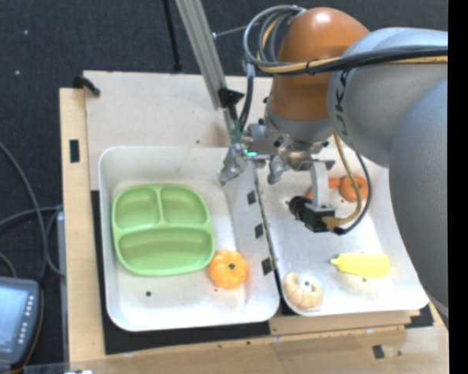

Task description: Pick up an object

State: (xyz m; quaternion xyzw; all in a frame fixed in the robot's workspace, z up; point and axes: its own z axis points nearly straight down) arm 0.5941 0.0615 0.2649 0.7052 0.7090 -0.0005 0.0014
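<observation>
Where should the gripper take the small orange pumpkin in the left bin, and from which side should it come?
Take the orange pumpkin around its round middle, bringing the gripper down from straight above. It seems to sit upright, and the green plate lies close at its upper left in the view, so closing across the free sides is probably safer.

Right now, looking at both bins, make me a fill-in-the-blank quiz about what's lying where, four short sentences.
1. The green plate lies in the first bin, on the view's ____ side.
2. The small pumpkin beside that plate is ____ in colour.
3. The plate is divided into ____ compartments.
4. The pale pumpkin and the yellow object lie in the second bin, on the view's ____ side.

Missing words: left; orange; three; right.
</observation>
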